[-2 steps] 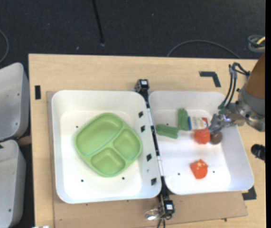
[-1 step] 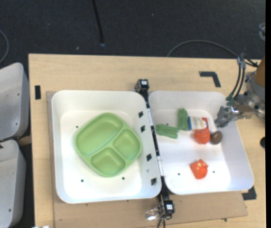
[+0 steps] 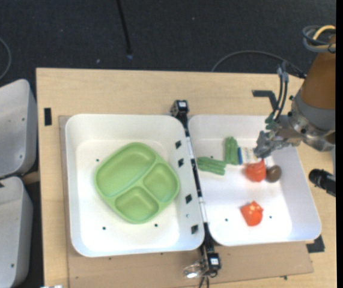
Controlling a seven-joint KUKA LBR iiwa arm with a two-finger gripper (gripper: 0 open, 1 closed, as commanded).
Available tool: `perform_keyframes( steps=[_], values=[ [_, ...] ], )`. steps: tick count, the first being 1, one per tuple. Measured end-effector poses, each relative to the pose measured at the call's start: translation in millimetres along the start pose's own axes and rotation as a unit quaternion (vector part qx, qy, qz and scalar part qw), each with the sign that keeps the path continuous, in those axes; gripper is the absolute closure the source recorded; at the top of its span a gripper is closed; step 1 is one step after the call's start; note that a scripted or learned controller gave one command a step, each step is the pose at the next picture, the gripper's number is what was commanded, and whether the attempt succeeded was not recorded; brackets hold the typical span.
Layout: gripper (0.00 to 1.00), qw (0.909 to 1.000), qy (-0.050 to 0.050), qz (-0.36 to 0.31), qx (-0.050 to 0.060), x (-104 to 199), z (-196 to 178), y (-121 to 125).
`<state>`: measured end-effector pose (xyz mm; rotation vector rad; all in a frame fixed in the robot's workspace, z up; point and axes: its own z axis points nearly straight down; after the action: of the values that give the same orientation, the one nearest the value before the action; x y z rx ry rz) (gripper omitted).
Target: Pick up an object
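The arm reaches in over the right bin, and its tool hangs low over the bin's far half. From here I can't tell how the tool is set, or whether it is touching anything. Just below it lies a red object, with a small brown round thing touching that one's side, under the wrist. Just beside the tool, toward the left bin, lies a blue-and-white item against an upright green piece; its markings are too blurred to read. Further that way a second green piece lies crosswise. Nearer me than the tool, well apart from it, sits an orange-red object. Across the divider, well away from the tool, a green sectioned plate rests in the left bin on the desk.
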<state>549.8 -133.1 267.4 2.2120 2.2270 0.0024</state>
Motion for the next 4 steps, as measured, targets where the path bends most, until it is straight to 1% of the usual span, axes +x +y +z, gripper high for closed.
perform_keyframes(
  steps=[2, 3, 4],
  values=[
    [1.00, 1.0000, 0.000, 0.001, 0.000, 76, 6, 35],
    [1.00, 1.0000, 0.001, 0.000, 0.000, 118, 3, 53],
    [1.00, 1.0000, 0.000, 0.001, 0.000, 166, 18, 65]
  ],
)
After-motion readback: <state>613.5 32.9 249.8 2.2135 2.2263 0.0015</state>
